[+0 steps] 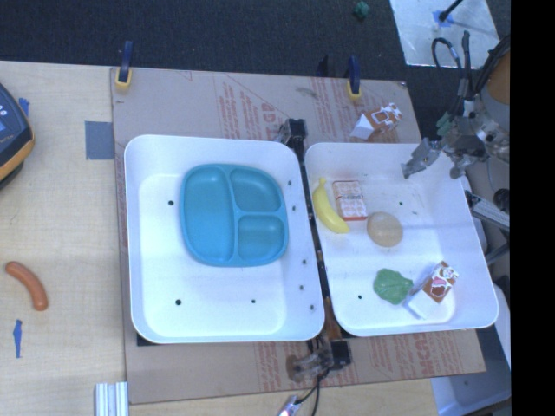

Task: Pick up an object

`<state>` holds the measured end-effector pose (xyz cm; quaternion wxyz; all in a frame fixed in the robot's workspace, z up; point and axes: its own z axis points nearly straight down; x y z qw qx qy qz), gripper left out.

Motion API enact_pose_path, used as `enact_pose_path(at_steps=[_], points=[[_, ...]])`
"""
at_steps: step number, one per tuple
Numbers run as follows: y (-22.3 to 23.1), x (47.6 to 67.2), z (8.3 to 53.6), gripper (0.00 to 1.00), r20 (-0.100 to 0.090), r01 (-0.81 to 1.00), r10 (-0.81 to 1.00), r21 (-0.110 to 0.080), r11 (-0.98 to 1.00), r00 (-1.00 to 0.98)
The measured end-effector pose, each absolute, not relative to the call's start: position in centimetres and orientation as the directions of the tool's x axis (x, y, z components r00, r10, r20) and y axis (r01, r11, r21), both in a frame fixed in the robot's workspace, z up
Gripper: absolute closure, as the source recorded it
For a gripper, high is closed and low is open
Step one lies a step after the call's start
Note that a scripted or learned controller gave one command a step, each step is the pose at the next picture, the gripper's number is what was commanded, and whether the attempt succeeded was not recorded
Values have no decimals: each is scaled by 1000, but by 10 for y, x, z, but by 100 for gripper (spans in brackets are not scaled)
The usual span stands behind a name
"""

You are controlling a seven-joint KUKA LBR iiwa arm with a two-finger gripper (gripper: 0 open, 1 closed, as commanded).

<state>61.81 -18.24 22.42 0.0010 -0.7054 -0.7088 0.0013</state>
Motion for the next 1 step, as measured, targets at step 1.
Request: enact_pose_path(at_steps=[1], points=[[-150, 545, 185, 0, 0, 1000, 1000, -5, 4, -4]])
